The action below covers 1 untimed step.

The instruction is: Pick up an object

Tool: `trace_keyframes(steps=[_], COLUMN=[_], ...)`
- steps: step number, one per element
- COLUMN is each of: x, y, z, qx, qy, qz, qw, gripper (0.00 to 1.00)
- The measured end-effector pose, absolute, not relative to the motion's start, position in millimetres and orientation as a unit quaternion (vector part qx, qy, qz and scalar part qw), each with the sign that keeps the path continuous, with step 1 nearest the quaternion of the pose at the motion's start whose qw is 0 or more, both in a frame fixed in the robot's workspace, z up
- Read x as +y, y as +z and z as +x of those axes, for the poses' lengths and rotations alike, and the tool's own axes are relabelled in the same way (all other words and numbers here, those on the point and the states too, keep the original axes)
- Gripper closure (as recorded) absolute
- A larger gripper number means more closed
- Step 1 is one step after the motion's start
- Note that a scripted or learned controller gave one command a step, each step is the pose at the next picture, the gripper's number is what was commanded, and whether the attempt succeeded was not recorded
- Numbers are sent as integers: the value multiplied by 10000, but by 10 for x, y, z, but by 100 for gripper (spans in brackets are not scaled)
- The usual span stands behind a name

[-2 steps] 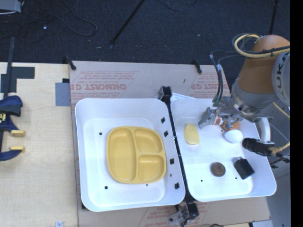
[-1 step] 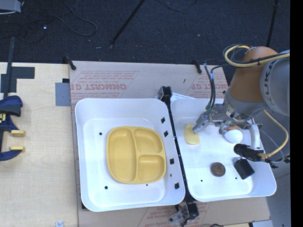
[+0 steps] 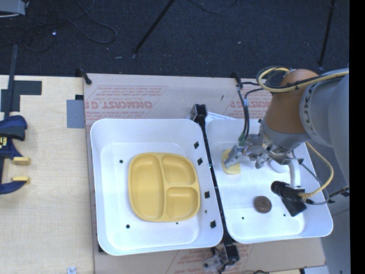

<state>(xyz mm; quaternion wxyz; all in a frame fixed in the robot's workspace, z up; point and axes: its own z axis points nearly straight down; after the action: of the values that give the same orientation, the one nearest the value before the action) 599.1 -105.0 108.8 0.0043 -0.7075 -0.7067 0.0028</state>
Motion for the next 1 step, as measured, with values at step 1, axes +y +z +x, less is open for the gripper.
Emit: trace_keyframes(steps=[1], x=[-1065], y=[1197], z=[5994], qx=[-7051], qy=[29], qz=[-7091], qw=[47], gripper=[100])
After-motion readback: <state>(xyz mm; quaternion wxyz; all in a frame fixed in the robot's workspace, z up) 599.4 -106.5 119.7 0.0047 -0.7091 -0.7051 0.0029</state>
